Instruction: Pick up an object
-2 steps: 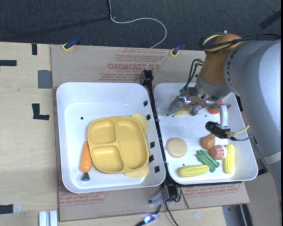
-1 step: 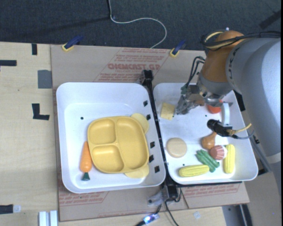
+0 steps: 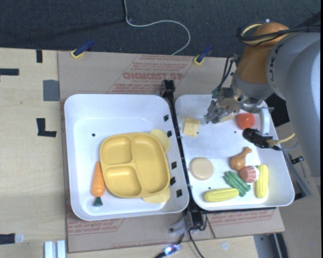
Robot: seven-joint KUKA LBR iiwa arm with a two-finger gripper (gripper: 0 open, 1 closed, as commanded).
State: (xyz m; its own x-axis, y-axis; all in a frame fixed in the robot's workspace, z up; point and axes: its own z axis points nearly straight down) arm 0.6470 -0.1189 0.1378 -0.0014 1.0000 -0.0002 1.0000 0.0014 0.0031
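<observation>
From above, the grey arm's two-finger gripper (image 3: 215,114) hangs low over the back of the right white bin (image 3: 282,198), its dark fingers parted a little with nothing between them. A pale yellow cheese wedge (image 3: 191,127) lies just beside it toward the left bin (image 3: 75,144), a red tomato (image 3: 246,120) on its other side, while the yellow sectioned plastic plate (image 3: 133,164) and orange carrot (image 3: 97,183) sit in the left bin

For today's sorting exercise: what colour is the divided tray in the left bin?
Pale yellow; the three-compartment plastic tray shows best in the overhead camera view.
</observation>
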